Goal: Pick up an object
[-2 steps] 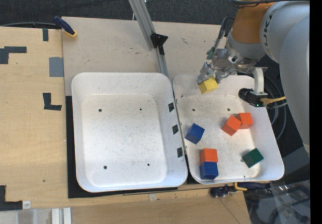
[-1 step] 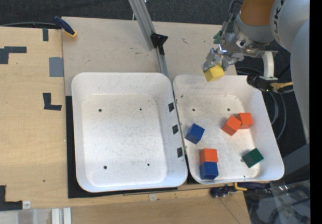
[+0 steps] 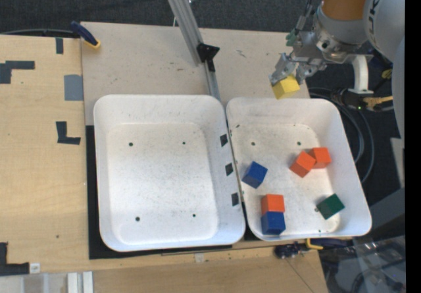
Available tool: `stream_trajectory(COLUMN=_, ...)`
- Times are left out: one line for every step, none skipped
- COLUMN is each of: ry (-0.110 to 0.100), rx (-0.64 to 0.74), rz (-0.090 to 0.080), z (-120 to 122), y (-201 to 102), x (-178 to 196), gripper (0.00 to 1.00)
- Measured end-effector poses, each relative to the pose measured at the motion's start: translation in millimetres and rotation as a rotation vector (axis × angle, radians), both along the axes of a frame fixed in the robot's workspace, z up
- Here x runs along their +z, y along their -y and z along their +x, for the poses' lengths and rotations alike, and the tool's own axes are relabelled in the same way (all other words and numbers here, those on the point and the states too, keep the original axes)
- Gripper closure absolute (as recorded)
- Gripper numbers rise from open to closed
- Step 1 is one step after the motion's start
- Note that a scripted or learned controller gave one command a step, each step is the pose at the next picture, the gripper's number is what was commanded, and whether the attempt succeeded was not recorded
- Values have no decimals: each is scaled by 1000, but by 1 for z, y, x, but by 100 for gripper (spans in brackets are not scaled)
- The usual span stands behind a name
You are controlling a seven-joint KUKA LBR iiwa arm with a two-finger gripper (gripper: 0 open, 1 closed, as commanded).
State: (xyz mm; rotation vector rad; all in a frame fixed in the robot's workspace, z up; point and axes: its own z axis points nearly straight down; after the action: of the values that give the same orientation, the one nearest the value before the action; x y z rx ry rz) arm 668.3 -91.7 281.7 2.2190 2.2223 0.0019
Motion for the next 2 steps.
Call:
stream_trajectory(ry=-6, rx=1, rz=0, z=-40, y=-40, x=-10, gripper=100)
stream_trajectory(ry=-5, rx=4, rz=1, z=-63, y=-84, x=-12, gripper=100)
